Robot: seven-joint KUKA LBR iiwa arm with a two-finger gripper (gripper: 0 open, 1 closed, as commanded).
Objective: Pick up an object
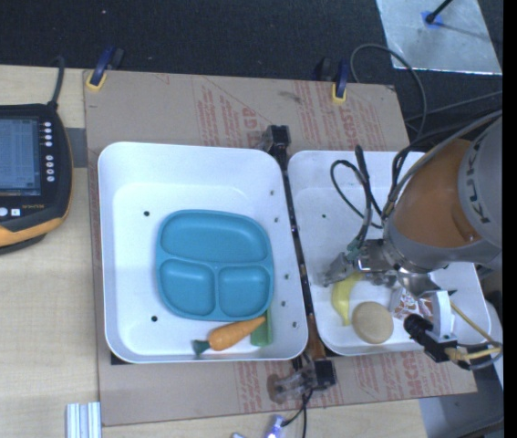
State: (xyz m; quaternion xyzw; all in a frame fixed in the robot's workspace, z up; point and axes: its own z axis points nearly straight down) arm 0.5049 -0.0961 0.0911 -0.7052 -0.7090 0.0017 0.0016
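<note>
banana [341, 301] and beige ball [373, 322] lie beneath the gripper [374, 274].

Yellow banana [341, 300] and tan round potato-like lump [372, 322] touching, near right bin's front edge.

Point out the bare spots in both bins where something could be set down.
Left bin: a bare strip along its far wall, beyond the blue tray; the near edge is crowded by the carrot. Right bin: its far-left corner is bare apart from a cable; the near part is crowded by the banana, the beige ball and the arm.
</note>
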